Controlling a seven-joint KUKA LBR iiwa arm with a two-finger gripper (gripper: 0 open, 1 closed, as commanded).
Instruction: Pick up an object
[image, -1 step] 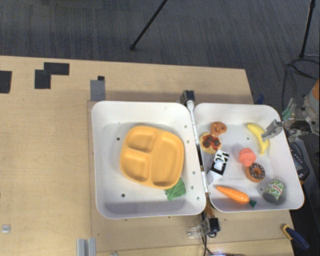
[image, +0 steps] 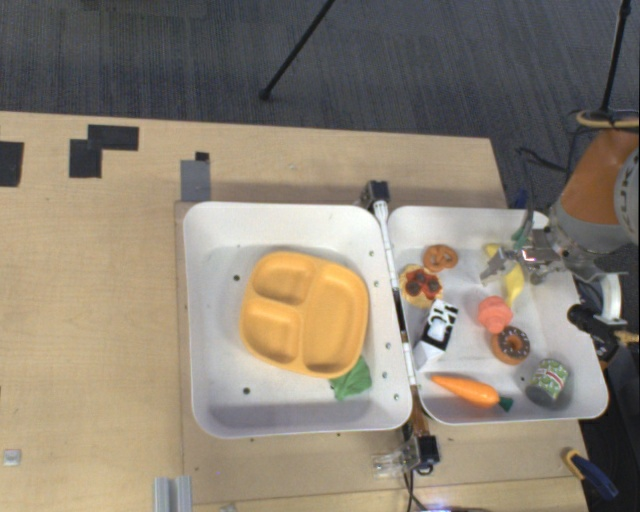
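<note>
Gripper (image: 508, 262) over right bin (image: 570, 410) near its far right corner, fingers spread, nothing between them, just above a yellow banana-like piece (image: 514, 285). Pink item (image: 494, 313) and chocolate donut (image: 512, 345) mid-bin, carrot (image: 466, 389) along near edge, can (image: 548, 380) at near right corner. Left bin (image: 215, 300) carries orange divided plate (image: 303, 311)

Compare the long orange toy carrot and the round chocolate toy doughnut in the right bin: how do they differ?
The long orange toy carrot is slender and tapered, while the round chocolate toy doughnut is a small ring. The carrot is plain orange with a green tip; the doughnut is dark brown with speckles. The carrot lies near the bin's front edge; the doughnut sits farther back. Both rest loose in the right white bin.
</note>
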